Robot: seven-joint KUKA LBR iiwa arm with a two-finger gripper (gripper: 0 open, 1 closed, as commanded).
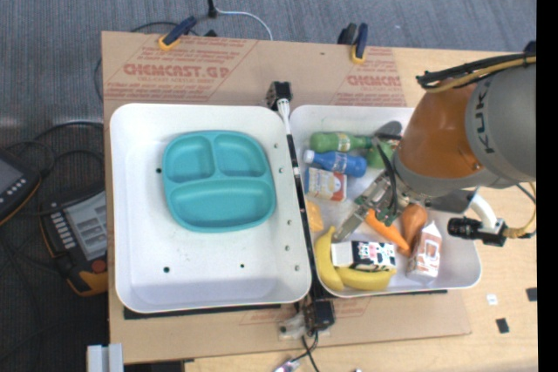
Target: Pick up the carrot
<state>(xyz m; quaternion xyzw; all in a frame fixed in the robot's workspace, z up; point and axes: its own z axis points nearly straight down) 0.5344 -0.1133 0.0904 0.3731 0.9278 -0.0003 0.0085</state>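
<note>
Counter [209, 65] is brown board on grey carpet, clamps on its far edge. Right bin [462, 270]: banana [336, 267] at the near rim, then the carrot [388, 231], long axis running near-right to far-left, far end at the claw [370, 203]. Can't tell the claw's state. Bottles farther back. Teal plate [218, 180] sits in the left bin [139, 213].

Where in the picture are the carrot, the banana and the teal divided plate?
carrot [389, 230], camera view, on its orange middle below the arm.
banana [326, 262], camera view, on its curved yellow body.
teal divided plate [214, 206], camera view, on its large lower compartment.
</note>
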